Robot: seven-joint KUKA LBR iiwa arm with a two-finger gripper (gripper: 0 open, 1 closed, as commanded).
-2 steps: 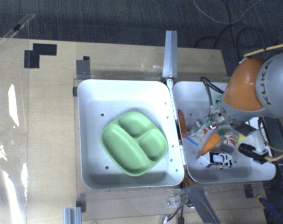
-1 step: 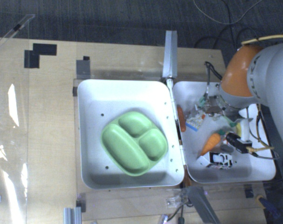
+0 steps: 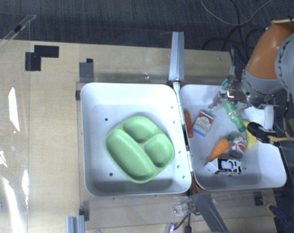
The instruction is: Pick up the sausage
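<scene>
Left white bin [image 3: 89, 144] holds a green three-compartment plastic plate [image 3: 139, 148], the thin reddish-orange sausage [image 3: 187, 123] lies along the right white bin's [image 3: 278, 171] left wall beside a small printed carton [image 3: 203, 124], and my gripper [image 3: 230, 97] hovers near that bin's far edge, jaw state indiscernible.

A robotics lab: bench [image 3: 50, 130] with fixed bins [image 3: 89, 144], loose cables [image 3: 234, 8].

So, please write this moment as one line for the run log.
tool: above right bin, far edge | sausage: by right bin's left wall, untouched | green plate: left bin
</scene>
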